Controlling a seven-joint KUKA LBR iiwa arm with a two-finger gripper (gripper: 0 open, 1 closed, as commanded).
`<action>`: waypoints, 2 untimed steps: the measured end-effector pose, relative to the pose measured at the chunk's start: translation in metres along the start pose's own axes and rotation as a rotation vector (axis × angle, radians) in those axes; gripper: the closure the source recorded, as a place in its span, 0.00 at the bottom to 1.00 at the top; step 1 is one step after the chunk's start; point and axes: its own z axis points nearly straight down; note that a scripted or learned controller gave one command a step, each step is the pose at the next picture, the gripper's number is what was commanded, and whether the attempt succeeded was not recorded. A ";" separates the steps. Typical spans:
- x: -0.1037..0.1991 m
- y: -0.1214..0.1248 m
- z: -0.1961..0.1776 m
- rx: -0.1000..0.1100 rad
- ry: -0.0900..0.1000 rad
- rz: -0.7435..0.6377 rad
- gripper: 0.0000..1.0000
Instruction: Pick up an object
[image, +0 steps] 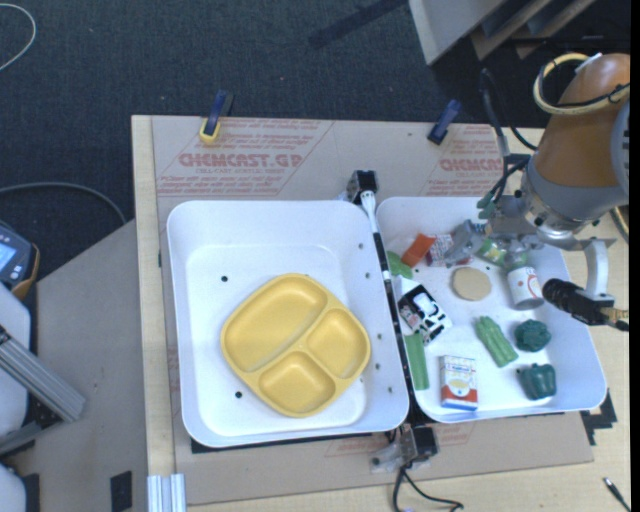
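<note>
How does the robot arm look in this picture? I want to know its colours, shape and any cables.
The arm is thick and rounded: an orange band on top, a grey section below, then a pale ring at the wrist. Black cables run beside it, and a yellowish hose loops by the orange part. The gripper is grey metal with small green parts.

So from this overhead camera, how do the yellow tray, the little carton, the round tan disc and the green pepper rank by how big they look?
Largest to smallest:
1. yellow divided tray, by far
2. small carton
3. tan disc and green pepper, which look about alike, so I won't rank them.
</note>
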 end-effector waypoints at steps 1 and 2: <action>0.000 0.003 -0.008 -0.014 -0.002 -0.003 0.00; 0.003 -0.004 0.054 -0.008 -0.001 -0.002 0.00</action>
